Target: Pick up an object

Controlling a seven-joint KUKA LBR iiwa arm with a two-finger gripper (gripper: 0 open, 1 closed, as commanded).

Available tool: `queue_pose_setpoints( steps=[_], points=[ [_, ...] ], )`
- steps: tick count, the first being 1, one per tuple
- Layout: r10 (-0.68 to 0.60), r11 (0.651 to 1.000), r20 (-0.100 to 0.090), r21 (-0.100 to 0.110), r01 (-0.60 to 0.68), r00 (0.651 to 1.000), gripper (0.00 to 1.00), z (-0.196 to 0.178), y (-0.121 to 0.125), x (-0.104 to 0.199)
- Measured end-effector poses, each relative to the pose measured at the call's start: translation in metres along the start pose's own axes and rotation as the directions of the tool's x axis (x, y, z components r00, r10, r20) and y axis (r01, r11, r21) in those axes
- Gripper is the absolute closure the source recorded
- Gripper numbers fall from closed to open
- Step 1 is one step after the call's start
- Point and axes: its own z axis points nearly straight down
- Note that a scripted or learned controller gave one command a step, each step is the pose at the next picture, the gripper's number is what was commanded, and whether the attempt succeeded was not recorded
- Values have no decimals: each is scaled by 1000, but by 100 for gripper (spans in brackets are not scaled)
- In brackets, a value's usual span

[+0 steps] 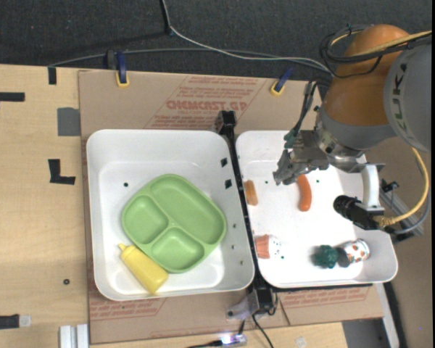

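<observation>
Light wooden desk (29,194), marked with a few black angular shapes and a grey patch toward the left edge. Spread across the middle, a brown cardboard sheet (196,104) printed with red lettering, pinned along its far edge by two yellow-tipped clamps (120,75). Resting on the cardboard, two shallow white bins side by side, touching along a black divider: left bin (105,151), right bin (264,143). Trailing over the dark surface beyond the desk's far edge, a thin grey cable (203,46). At the near edge, below the bins, a small metal fitting (246,310) and more cabling.
</observation>
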Motion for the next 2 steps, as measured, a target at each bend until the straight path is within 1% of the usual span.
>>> queue_pose_setpoints(
  steps=[1, 2],
  points=[
    [0, 1000, 0, 0, 0, 1000, 100, 3, -5, 62],
    [0, 1000, 0, 1, 0, 1000, 100, 4, -15, 117]
  ],
)
